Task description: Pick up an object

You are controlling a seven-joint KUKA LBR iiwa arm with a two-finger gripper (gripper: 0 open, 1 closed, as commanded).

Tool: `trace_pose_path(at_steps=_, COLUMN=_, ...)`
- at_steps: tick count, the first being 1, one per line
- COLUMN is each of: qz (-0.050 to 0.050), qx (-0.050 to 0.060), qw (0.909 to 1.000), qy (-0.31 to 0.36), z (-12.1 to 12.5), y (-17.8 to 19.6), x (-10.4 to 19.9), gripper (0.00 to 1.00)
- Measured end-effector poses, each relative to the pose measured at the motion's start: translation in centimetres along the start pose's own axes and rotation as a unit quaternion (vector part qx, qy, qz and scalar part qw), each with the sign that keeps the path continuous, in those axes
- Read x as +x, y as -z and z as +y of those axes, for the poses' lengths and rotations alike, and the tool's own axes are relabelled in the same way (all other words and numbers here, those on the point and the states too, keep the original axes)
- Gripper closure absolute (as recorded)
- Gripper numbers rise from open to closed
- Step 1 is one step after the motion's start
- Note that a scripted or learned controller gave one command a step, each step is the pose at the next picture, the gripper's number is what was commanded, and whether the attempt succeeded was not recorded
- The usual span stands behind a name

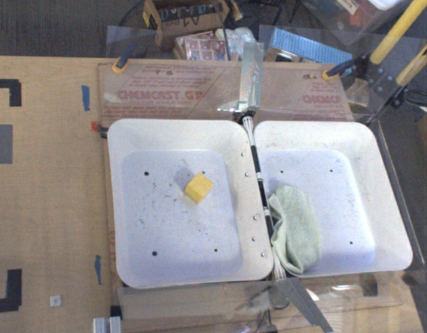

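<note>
A small yellow block (198,187) lies near the middle of the left bin (130,144). A crumpled pale green cloth (295,229) rests in the right bin (366,151), bunched against its left wall near the front.
A divider rail (258,186) runs between the two bins. Behind them stand clear plastic panels (199,92) held by orange clamps, with boxes and clutter (193,19) further back. A wooden bench top (40,186) extends to the left.
</note>
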State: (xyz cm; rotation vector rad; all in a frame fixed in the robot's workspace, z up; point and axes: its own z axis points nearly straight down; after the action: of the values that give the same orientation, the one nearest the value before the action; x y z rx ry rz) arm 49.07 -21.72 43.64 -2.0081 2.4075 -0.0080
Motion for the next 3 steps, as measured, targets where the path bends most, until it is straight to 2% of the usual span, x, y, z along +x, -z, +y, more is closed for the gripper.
trace_pose_path(at_steps=1, qz=-0.001, qx=-0.002, qw=0.9733, qy=0.230, z=0.9, y=-0.1, x=0.8, gripper=0.00)
trace_pose_path(at_steps=2, qz=-0.002, qx=-0.003, qw=0.9520, qy=0.306, z=2.5, y=-10.6, x=-7.7, gripper=0.00)
trace_pose_path(at_steps=3, qz=-0.002, qx=-0.001, qw=0.8559, qy=0.517, z=1.0, y=-8.5, x=-0.8, gripper=0.00)
